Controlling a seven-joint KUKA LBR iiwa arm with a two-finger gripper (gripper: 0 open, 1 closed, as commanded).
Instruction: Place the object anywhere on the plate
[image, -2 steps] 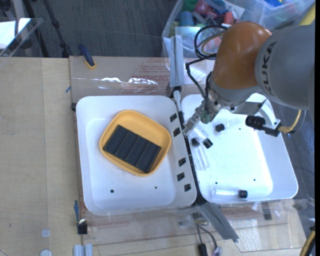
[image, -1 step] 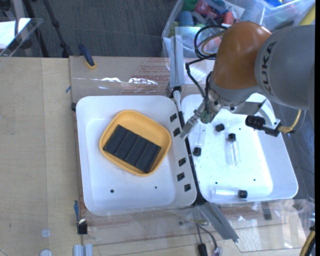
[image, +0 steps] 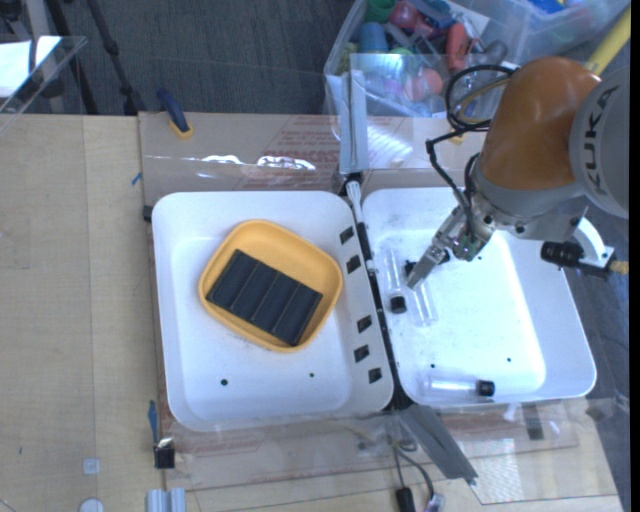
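The yellow plate (image: 322, 268) lies in the left bin (image: 190, 350) with a dark ridged slab (image: 270, 295) across its middle. It is the landing spot and sits well apart from where the arm (image: 530, 130) is working. The arm reaches in from the right and angles down into the right bin (image: 555, 330), so the gripper (image: 418, 268) comes in low near that bin's left wall. That tilt seems meant to bring it over the loose items there. A small black piece (image: 397, 303) and a short clear tube (image: 424, 305) lie just beside each other directly below the tip, and one of them is probably the object to move. A second clear tube with a black cap (image: 458, 385) rests well apart, near the front edge. Whether the gripper is apart or together cannot be told at this angle, and nothing is visibly held. The pick looks not yet done, and the raised divider (image: 360, 290) between the bins must be cleared afterwards.
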